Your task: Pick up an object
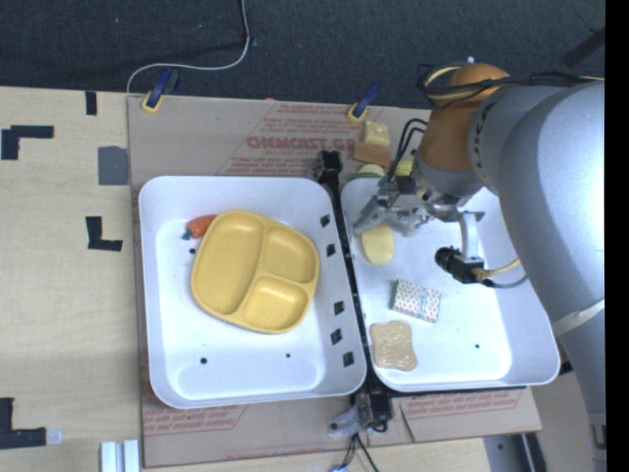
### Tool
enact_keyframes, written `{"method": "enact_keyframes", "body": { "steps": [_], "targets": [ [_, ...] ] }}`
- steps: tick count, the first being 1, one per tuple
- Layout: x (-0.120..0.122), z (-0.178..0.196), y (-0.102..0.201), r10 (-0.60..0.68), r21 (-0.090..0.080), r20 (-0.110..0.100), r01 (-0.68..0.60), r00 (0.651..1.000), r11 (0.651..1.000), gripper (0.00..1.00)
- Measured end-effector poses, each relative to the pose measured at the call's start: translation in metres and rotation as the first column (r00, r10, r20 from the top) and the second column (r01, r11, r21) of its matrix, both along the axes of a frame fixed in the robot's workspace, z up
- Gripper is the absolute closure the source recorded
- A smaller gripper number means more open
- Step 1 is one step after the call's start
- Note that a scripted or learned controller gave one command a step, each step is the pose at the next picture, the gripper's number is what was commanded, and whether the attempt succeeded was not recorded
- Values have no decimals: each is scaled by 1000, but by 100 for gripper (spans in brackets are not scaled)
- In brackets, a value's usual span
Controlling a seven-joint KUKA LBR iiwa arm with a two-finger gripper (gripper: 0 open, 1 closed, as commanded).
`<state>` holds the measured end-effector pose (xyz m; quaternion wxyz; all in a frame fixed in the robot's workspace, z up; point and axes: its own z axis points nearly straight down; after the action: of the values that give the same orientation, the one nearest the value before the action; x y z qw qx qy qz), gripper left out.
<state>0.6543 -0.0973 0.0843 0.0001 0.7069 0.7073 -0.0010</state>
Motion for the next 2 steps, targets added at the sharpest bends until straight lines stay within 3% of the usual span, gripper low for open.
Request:
{"method": "enact_keyframes", "body": {
  "steps": [2],
  "targets": [
    [2,0,-13,1,0,1,-1,1000,1000,0]
  ]
}}
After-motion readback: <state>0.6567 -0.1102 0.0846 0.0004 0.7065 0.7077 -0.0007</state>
